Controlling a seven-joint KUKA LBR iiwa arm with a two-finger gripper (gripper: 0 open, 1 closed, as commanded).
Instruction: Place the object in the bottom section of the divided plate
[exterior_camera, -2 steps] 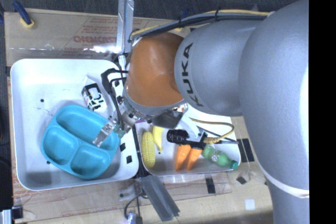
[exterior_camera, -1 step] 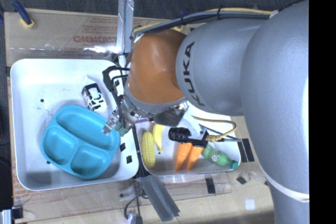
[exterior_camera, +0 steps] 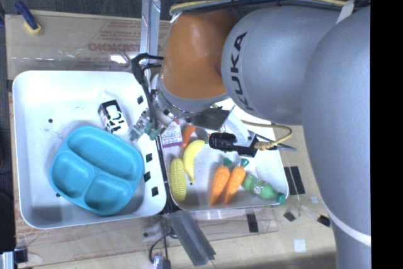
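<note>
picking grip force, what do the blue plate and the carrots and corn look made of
Divided plate: looks like moulded plastic, uniform blue, smooth with a soft sheen. Carrots and corn: probably plastic toy food, given the flat saturated colours and slight gloss; rubber or foam cannot be ruled out.

Evenly and brightly lit from above, with glare on the clear tape [exterior_camera: 107, 55] at upper left. Soft shadow under the blue plate [exterior_camera: 96, 169]; slightly grainy, mildly soft throughout.
</note>
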